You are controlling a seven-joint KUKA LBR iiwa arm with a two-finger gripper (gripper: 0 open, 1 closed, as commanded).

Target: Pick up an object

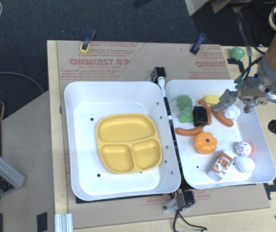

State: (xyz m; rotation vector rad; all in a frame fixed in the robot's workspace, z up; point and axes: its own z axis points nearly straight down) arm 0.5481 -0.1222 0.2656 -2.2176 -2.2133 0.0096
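Over the right bin [266,151] the gripper [237,100] hangs near the far edge, fingers spread apart with nothing between them — just above an orange sausage [223,118] and a white piece [232,113]. Nearby lie a green toy [185,108], a black block [200,115], a pumpkin [205,142] and a small carton [221,165]. A yellow divided tray [127,142] sits in the left bin [80,129].

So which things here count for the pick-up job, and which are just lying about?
For the job:
gripper
right white bin
small orange toy pumpkin
green toy vegetable
long orange toy sausage
white egg-shaped toy
small printed carton

Lying about:
yellow three-compartment plastic tray
left white bin
blue clamp
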